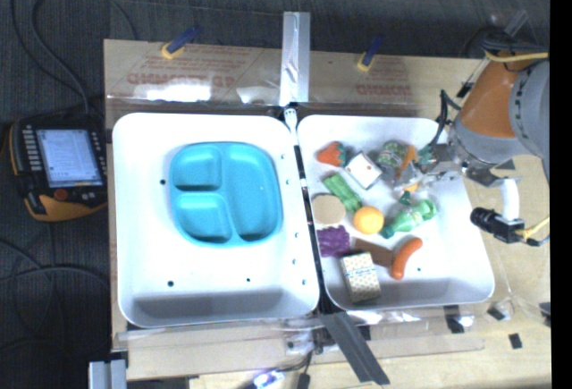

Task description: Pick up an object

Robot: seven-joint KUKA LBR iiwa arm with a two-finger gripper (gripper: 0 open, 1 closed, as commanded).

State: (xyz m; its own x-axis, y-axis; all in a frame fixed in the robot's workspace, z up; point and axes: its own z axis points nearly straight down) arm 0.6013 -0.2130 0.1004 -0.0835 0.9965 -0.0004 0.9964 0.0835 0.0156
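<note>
The right bin (465, 275) holds a pile of small toy foods. Among them are an orange-red carrot (332, 153), a white block (362, 170), a green cucumber (342, 192), a yellow-orange ball (367, 220), purple grapes (333, 241), a red sausage (405, 256) and a patterned box (359, 276). My gripper (422, 176) reaches in from the right and hangs low over the bin's upper right part. It is between a grey-green item (391, 155) and a green leafy item (412, 215).
A blue sectioned tray (223, 192) lies in the left bin (143, 289). A low wall (304, 217) separates the two bins. A handheld controller (61, 165) sits off the bench to the left. The arm's orange band (490, 105) stands over the bin's right rim.
</note>
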